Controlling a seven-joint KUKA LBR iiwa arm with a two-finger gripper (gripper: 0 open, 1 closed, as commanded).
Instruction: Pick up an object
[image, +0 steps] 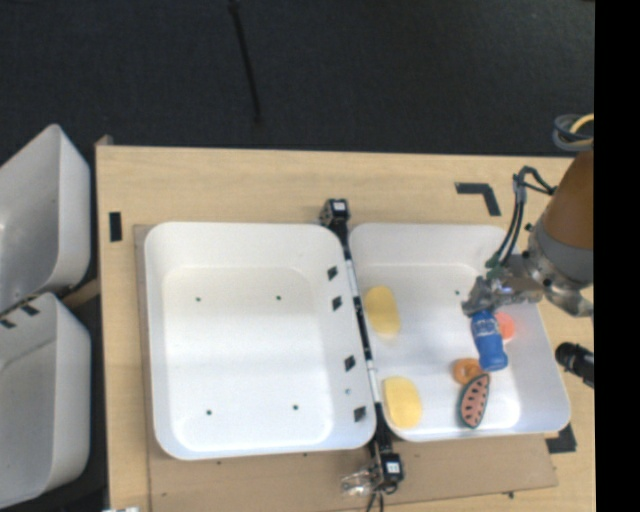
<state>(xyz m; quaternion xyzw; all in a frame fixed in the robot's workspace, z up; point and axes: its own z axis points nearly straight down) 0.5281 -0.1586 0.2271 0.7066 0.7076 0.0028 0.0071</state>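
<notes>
The tool sits over the top end of the blue bottle in the right bin; its grip state I cannot tell. The bottle looks light, stiff and probably slick, best pinched across its narrow body.

**A:** so where's the arm sitting right now?

**B:** coming in from the right side of the view, orange band up top, grey wrist section just below that, angled down and to the left toward the gripper.

**A:** and the cabling?

**B:** dark cables loop up above and slightly right of the gripper, running alongside the wrist.

**A:** can you tell what the business end is doing?

**B:** honestly no, it's a small grey blur at the low left tip of the wrist, pointing downward. Too fuzzy to say more than that.
</notes>
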